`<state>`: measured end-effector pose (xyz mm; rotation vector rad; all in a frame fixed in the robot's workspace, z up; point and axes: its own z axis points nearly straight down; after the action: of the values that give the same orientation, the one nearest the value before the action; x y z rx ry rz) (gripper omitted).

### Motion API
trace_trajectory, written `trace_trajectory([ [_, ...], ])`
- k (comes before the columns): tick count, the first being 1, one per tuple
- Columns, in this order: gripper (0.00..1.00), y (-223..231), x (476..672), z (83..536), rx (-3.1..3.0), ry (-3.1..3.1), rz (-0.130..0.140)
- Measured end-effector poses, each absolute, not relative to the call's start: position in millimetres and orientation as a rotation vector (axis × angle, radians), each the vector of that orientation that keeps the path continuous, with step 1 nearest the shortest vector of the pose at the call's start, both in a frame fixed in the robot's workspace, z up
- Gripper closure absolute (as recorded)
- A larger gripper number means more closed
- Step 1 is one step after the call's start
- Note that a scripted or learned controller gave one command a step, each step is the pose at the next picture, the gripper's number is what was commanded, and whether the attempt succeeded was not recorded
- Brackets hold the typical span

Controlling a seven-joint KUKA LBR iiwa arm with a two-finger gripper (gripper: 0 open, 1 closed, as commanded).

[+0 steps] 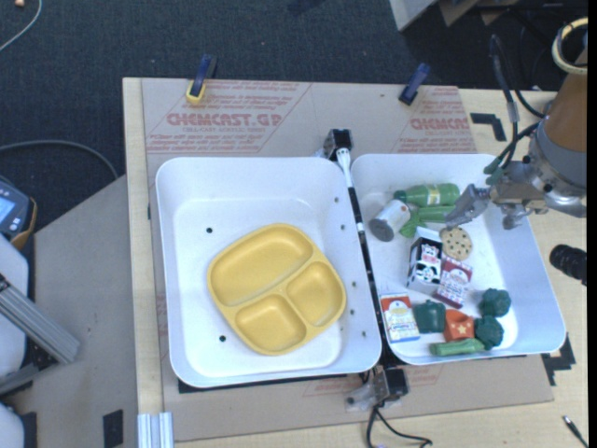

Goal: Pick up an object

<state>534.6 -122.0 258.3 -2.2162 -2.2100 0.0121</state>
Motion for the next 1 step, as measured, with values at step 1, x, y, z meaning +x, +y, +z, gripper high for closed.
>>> trace_trajectory([
  [1,0.0,-122.0,536.7,264.4,-2.22,-2.22,0.001],
])
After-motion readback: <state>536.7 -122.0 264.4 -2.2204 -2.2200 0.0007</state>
